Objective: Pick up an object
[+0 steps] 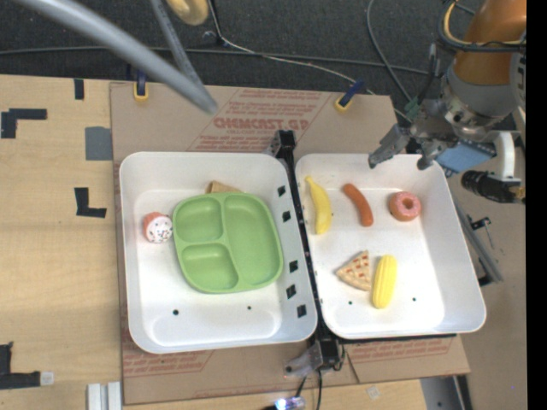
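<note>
Right white bin (453,254): five toys – yellow banana (320,205), red sausage (358,204), pink doughnut (404,206), pizza slice (355,271), corn cob (384,281) | two-finger gripper (402,155) spread apart, holding nothing, above bin's far edge | left bin (145,314): one green divided plate (227,242)

Bright, even overhead light, soft shadows, slightly soft focus throughout.

The cardboard sheet (256,114) under the bins bears red print, too blurred to read.
</note>
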Motion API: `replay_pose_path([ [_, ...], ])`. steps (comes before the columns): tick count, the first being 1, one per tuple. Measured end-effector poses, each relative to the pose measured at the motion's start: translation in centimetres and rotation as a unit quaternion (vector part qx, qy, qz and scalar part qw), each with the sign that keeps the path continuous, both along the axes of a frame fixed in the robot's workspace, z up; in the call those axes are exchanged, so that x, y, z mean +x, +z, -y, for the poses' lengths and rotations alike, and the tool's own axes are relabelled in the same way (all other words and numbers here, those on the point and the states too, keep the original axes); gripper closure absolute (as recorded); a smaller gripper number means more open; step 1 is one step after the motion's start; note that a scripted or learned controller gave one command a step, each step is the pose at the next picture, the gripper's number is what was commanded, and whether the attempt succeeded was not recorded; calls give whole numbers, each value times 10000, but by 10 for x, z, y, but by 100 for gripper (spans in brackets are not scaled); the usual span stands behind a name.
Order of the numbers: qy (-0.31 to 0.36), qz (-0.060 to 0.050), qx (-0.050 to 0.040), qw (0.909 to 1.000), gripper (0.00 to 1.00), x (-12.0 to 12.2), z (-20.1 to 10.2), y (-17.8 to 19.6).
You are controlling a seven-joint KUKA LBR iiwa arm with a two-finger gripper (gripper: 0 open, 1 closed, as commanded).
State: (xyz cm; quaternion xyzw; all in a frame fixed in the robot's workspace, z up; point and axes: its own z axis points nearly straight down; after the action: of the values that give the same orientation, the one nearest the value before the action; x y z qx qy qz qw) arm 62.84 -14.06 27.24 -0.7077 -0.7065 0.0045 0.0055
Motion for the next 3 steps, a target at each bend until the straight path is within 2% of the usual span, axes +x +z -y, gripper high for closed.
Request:
replay_pose_path([
  [1, 15, 64, -9, 10000, 0, 2, 0, 8],
  [3, 13, 37, -8, 10000, 0, -14, 4, -104],
])
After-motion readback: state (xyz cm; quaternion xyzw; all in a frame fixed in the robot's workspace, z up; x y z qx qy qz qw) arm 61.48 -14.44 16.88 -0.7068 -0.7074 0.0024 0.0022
